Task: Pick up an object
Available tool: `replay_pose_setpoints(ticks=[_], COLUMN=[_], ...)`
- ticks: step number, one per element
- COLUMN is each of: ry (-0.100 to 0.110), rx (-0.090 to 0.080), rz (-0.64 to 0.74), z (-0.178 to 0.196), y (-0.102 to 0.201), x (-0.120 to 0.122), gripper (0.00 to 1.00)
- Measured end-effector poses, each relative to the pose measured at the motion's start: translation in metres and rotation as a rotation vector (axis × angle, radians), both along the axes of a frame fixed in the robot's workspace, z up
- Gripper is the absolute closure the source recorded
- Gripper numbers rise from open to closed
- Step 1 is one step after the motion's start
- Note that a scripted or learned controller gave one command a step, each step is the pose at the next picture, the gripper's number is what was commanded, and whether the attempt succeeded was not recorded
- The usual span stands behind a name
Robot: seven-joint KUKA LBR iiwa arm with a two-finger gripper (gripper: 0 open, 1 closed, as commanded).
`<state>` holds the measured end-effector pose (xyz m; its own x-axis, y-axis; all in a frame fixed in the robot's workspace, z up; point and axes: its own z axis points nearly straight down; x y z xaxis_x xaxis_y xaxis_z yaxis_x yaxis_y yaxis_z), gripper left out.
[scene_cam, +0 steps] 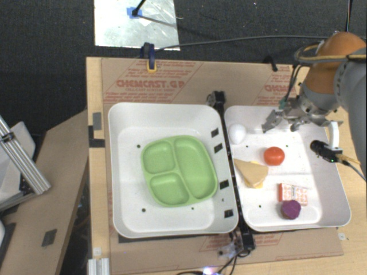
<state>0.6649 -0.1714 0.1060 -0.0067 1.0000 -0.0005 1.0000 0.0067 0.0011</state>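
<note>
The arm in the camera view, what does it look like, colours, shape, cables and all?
The arm is grey and rounded, with an orange band above the wrist. Dark cables run along its wrist section. It ends in a grey metal gripper with two slim jaws, over the right white bin.

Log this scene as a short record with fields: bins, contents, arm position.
left bin: holds a green three-compartment plate
right bin: holds a white ball, an orange-red ball, a yellow wedge, a red and white packet and a purple ball
arm: reaches in from the right, over the far part of the right bin
claw: above the bin floor near the white ball, nothing seen between its fingers
task state: no object picked up yet
</note>
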Motion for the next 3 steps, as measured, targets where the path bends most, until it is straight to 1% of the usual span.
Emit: replay_pose_setpoints(ticks=[1, 3], ry=[-0.005, -0.005], rx=[-0.001, -0.001], rz=[0.002, 0.000], z=[0.014, 0.135], y=[0.000, 0.013], x=[0.001, -0.003], gripper=[1.00, 1.00])
